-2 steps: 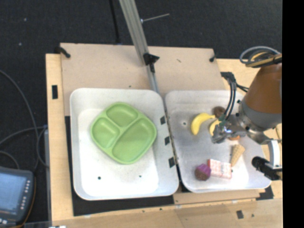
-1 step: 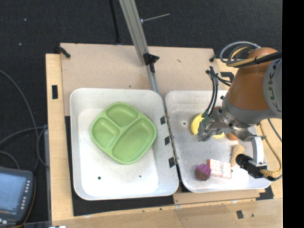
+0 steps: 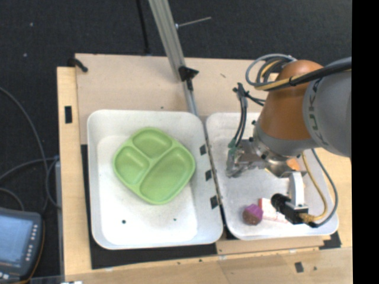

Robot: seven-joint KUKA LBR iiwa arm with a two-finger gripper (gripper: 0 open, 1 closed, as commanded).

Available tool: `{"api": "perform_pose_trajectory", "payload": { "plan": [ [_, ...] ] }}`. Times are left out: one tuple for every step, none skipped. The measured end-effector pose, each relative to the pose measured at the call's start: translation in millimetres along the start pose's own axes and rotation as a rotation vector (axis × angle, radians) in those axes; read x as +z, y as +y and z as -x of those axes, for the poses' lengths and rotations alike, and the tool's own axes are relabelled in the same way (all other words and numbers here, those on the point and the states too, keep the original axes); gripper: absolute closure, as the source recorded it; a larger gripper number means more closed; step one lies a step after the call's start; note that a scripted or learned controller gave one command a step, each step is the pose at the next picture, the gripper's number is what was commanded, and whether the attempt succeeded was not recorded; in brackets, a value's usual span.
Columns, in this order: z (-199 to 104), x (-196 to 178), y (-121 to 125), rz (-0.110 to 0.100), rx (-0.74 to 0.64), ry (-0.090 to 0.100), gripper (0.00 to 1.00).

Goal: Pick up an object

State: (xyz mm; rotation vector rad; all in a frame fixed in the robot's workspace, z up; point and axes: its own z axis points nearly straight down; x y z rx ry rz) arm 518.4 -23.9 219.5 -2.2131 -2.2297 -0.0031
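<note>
My gripper [image 3: 235,161] hangs low over the left part of the right bin [image 3: 222,129], below the arm's orange band. Nothing shows between its tips. A small dark purple object [image 3: 252,214] lies near the front of that bin, below and a little right of the gripper and apart from it. Beside the purple object, to its right, lies a pale pink and white item [image 3: 273,217]. A green divided plate [image 3: 155,165] rests in the middle of the left bin [image 3: 100,129].
A slanted aluminium post [image 3: 169,34] rises from the back of the bench between the bins. The arm's bulk covers the right bin's back right part. Cables trail on the dark floor at left.
</note>
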Motion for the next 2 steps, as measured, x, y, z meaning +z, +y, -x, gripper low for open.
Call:
{"api": "perform_pose_trajectory", "payload": {
  "plan": [
    [-56, 4, 4, -0.001, -0.001, 0.001, 1.00],
    [-105, -11, 2, 0.000, -0.001, 0.001, 1.00]
  ]
}}
